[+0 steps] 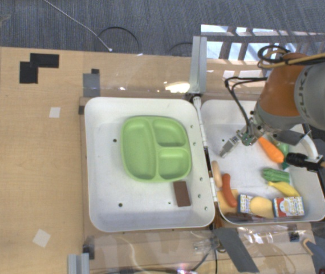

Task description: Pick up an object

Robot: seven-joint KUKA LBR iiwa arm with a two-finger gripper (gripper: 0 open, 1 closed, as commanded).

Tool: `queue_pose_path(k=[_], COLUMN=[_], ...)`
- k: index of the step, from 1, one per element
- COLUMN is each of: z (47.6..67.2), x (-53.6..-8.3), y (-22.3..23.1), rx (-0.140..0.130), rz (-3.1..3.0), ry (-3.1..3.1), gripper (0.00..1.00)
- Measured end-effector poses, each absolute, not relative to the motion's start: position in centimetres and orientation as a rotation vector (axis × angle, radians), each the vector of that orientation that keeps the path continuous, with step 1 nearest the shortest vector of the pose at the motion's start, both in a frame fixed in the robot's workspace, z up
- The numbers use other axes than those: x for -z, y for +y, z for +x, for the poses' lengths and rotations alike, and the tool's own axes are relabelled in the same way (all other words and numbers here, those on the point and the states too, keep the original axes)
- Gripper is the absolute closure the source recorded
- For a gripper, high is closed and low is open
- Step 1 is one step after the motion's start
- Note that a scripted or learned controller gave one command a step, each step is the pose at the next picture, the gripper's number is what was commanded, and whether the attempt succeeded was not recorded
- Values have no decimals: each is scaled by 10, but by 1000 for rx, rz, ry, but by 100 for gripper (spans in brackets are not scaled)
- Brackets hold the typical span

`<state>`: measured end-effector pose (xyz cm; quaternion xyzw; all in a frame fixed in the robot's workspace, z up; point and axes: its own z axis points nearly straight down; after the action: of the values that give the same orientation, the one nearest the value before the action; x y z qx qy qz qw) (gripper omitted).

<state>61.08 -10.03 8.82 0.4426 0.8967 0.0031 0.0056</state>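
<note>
Here the tabletop (31, 170) carries two white bins side by side. The left bin (102, 210) holds a green divided plate (154, 147) near its middle and a small brown block (181, 193) toward its front right corner. The right bin (214, 116) holds the likely targets: an orange carrot (271, 149) and a green vegetable piece (276, 176) toward its right edge, a yellow piece (288, 188) just below them, and a row along its front edge, with a red sausage (226, 182), a tan roll (259, 205) and small printed cartons (289, 207).

The grey arm (313, 90) reaches in over the right bin's far right corner, and the gripper (234, 143) hangs over bare floor at the bin's middle. I cannot tell how the jaws stand; nothing visible sits between them.

By my judgement this is the approach step, with no object picked. The next move calls for choosing one item, centring over it and descending; the carrot lies nearest.
</note>
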Motion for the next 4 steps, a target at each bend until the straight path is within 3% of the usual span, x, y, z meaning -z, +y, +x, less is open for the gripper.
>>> queue_pose_path(k=[1, 2, 3, 4], z=[602, 573, 667, 616], x=[-132, -89, -86, -87], y=[-154, -169, -188, -173], rx=[0, -6, 3, -2], rz=[1360, 1439, 1414, 1400], ry=[2826, 2781, 2823, 2805], gripper=[0, 0, 0, 0])
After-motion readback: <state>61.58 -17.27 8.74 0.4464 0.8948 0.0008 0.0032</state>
